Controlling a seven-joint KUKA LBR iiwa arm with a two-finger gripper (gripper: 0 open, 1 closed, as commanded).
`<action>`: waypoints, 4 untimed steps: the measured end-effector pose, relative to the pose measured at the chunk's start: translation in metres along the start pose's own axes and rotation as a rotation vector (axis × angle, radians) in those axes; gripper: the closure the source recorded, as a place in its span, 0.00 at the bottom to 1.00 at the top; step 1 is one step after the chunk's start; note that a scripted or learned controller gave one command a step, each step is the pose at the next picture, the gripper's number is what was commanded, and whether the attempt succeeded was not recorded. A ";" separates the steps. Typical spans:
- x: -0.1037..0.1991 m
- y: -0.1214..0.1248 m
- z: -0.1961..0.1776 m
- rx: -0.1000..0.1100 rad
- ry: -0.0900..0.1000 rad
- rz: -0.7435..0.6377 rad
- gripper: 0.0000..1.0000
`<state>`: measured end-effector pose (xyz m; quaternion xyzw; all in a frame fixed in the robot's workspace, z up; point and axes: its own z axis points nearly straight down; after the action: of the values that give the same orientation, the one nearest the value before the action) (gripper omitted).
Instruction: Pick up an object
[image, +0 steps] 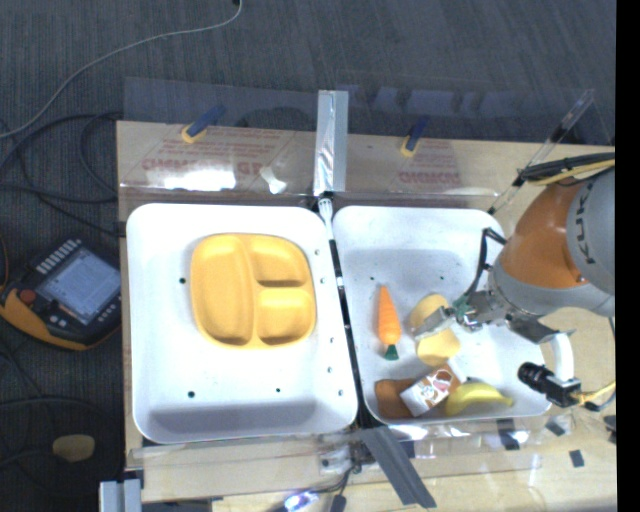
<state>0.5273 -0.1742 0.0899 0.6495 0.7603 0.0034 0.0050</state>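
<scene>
The arm reaches in from the right and hangs low over the right bin (470, 225), its claw (470, 310) sitting in the thick of the clutter — a sensible place, since every loose object lies in that bin. Whether the claw is spread or pressed together cannot be told; the wrist and orange band cover it from above, and nothing can be seen pinched in it. The likeliest target, judging by closeness alone, is the pale potato-like piece (430, 308) just to the claw's left, touching or nearly touching it. A second pale chunk (438, 347) lies just below and to the left of the claw, and the toy carrot (387, 318) stands farther left, well apart, its green tip pointing toward the near wall. Below the claw, along the bin's near edge, a brown bottle with a red and white label (412, 392) lies on its side against a yellow banana (478, 398), the two packed together so that either would be awkward to seize alone. The left bin (150, 400), far to the claw's left across the divider, holds a yellow compartment tray (252, 290) resting flat near its middle — too broad a thing, by the look of it, for a small claw. Both bins sit side by side on the wooden surface (130, 140).
</scene>
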 end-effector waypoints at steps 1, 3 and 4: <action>0.049 0.096 0.001 -0.005 -0.003 -0.064 0.00; -0.005 -0.004 0.000 0.000 -0.004 0.113 0.00; -0.022 0.042 -0.043 0.014 0.000 0.144 0.00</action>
<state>0.5720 -0.1894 0.1337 0.7027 0.7115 -0.0017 0.0002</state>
